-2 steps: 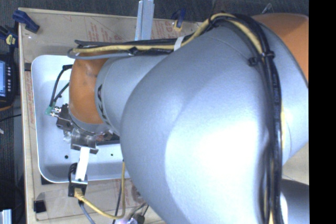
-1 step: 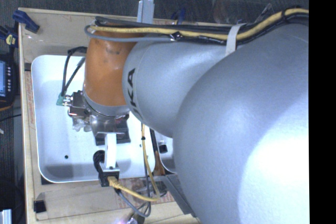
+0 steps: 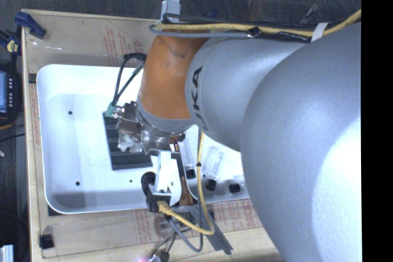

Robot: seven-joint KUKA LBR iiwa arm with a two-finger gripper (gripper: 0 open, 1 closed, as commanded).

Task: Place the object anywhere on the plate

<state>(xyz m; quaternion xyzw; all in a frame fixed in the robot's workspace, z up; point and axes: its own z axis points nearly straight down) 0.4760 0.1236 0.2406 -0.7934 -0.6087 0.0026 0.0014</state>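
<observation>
A black rectangular plate (image 3: 127, 155) lies flat in the left white bin (image 3: 73, 132), near its right side. My gripper (image 3: 130, 135) hangs directly over the plate's upper part, low and close to it, below the orange wrist band. The arm's body hides the gripper's tip. Something small and white (image 3: 124, 145) shows at the tip against the plate; I cannot tell whether it is the object or part of the gripper.
The grey arm covers most of the right bin (image 3: 224, 193); a strip of it shows with a clear item (image 3: 212, 161) and small dark pieces (image 3: 210, 184). Yellow and black cables (image 3: 184, 221) hang over the bench's front edge.
</observation>
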